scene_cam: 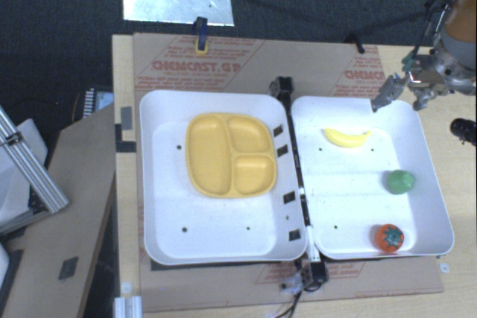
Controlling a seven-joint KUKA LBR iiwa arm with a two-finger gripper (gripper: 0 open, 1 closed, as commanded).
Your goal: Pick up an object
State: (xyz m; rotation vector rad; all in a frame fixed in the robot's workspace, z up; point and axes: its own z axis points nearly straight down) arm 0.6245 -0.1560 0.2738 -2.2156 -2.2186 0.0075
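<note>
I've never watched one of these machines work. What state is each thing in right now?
Gripper: open, holding nothing, above the right bin's far corner.
Banana: lying flat in the right bin.
Green ball: resting, untouched.
Tomato: resting, untouched.
Yellow tray: flat in the left bin.

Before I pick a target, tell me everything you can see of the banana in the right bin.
The banana is a small yellow curved piece, smooth and plastic-looking, probably a toy. It lies flat on the floor of the right bin, in the far part, ends turned up toward the far wall. Nothing touches it; the green ball and the orange-red fruit lie apart, nearer the camera. The tool hovers over the bin's far right corner.
</note>
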